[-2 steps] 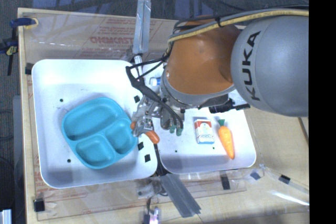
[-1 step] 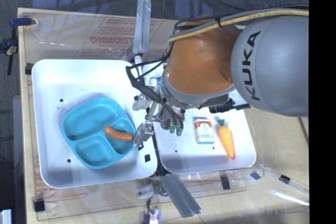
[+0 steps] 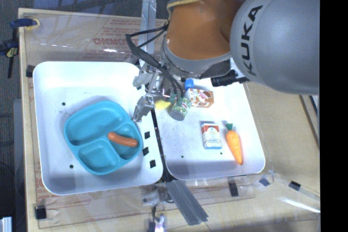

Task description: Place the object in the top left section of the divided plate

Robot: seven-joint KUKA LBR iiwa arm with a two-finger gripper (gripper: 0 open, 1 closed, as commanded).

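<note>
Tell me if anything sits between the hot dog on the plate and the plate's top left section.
Nothing visible lies on that path. The hot dog rests in the right section of the blue divided plate, and just a low ridge of the plate separates it from the top left section, which holds nothing visible.
</note>
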